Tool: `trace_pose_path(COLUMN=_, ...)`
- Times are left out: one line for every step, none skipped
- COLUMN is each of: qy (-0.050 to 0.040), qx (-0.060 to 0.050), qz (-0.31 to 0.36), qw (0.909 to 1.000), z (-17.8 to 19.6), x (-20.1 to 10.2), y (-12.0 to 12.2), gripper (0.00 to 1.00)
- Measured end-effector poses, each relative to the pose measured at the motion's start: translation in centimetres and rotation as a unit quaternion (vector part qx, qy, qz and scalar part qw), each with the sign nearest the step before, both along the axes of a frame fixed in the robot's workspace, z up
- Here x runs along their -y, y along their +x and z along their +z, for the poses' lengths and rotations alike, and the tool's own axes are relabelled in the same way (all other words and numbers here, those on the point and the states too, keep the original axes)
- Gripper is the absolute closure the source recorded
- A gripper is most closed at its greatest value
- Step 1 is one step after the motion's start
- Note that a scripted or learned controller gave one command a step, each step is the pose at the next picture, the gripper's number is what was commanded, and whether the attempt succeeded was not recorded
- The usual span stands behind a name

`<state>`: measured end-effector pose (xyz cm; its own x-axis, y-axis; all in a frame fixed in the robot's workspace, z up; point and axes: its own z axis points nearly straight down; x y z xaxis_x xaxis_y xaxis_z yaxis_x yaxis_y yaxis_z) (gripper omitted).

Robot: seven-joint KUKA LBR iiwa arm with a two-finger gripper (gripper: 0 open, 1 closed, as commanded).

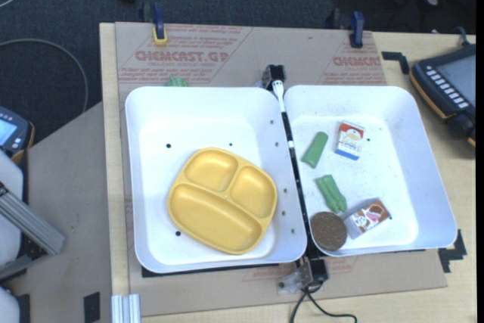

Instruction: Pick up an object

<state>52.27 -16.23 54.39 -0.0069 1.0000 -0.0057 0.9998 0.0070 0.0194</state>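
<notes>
Lying in the right bin point(401, 106) are five small things, any of which could be picked. A green piece point(315, 149) rests tilted near the bin's left wall, and a second green piece point(331, 193) lies below it, closer to the front. A small white, red and blue carton point(349, 141) sits just right of the upper green piece, apart from it. At the front left corner a brown round disc point(329, 231) lies flat, and a brown and white packet point(368, 216) lies just beside it on the right, touching it or nearly so. How the jaws stand cannot be told.

The left bin point(144, 163) holds a yellow divided plate point(222, 198) with three compartments, set slightly askew and toward the front. The two bins meet along a dark seam in the middle.

Both bins rest on a brown sheet point(227, 49) printed with red lettering, which covers the bench point(461, 185). Two blue clamps pin its far edge, one on the left point(159, 19) and one on the right point(356, 25). A small green scrap point(178, 82) lies just behind the left bin. A black handheld panel point(454, 83) with an orange rim sits at the bench's right edge, and a dark cable point(310, 299) trails off the front.
</notes>
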Motion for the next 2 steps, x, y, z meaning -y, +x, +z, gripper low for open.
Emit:
trace_pose_path(qy=0.0019, qx=-0.007, qz=-0.001, qw=1.0000, z=-0.9, x=-3.1, y=7.9, gripper=0.00)
trace_pose_path(qy=0.0017, qx=-0.012, qz=-0.009, qw=0.9999, z=-3.7, x=6.2, y=4.1, gripper=0.00)
